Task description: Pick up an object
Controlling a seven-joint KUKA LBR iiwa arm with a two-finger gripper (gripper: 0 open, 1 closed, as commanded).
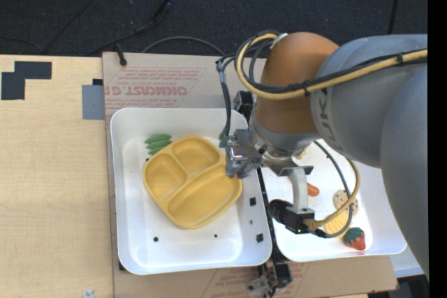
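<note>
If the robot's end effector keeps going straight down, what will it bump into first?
Probably the yellow divided plate. The end effector hangs over the plate's right edge in the left bin, so that rim looks like the first thing below. Its height above the plate is hard to judge from this slanted view.

A yellow divided plate (190, 181) lies tilted in the left bin (133, 248), with a green toy (158, 142) just beyond its far-left edge. The gripper (234, 162) sits at the plate's right rim. Right of the plate, the right bin (380, 248) holds a strawberry (356, 239), a yellow piece (336, 221) and a small orange piece (312, 189).
</note>
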